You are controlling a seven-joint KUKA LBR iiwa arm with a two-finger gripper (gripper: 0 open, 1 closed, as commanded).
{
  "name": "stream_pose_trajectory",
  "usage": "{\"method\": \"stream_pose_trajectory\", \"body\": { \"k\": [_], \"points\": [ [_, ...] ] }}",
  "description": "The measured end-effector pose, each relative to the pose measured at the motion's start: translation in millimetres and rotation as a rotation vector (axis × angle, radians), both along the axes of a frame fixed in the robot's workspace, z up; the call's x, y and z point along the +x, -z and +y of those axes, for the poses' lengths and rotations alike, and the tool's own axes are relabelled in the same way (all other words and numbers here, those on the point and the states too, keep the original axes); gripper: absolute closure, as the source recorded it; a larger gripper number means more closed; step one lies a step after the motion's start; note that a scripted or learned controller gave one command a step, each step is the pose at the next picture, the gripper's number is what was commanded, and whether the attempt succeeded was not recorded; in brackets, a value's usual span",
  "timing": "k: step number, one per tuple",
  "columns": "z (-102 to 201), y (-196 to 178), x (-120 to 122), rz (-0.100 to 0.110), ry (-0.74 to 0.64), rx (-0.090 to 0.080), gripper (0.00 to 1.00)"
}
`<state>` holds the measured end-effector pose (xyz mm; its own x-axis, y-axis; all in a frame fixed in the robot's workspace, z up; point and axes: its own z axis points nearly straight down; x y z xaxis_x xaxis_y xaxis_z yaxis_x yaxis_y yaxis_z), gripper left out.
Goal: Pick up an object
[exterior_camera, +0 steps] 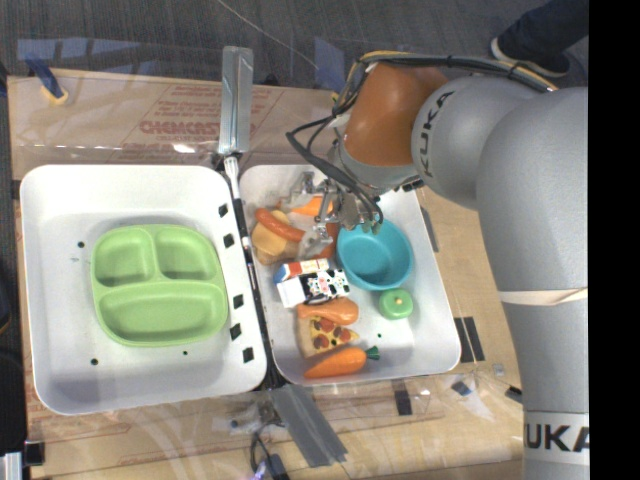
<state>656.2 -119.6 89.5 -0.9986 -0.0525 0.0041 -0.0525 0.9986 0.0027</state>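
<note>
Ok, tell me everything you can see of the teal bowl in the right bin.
The teal bowl is a small round bowl, smooth and glossy like plastic, standing upright with its open mouth facing up and nothing visible inside. It sits in the right bin, toward the far right side. The gripper hangs at its upper-left rim, overlapping that edge. A small green round piece lies just in front of it, and the black-and-white carton lies to its lower left; whether either touches the bowl is unclear.

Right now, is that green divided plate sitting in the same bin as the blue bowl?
No, the green divided plate lies in the left bin, while the blue bowl sits in the right bin.
</note>
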Motion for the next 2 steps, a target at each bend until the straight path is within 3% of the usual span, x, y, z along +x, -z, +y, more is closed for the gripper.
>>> {"method": "stream_pose_trajectory", "body": {
  "k": [1, 2],
  "points": [
    [21, -3, -65, -0.006, 0.341, -0.003, 0.00],
    [65, -108, -66, -0.016, 0.425, -0.001, 0.00]
  ]
}}
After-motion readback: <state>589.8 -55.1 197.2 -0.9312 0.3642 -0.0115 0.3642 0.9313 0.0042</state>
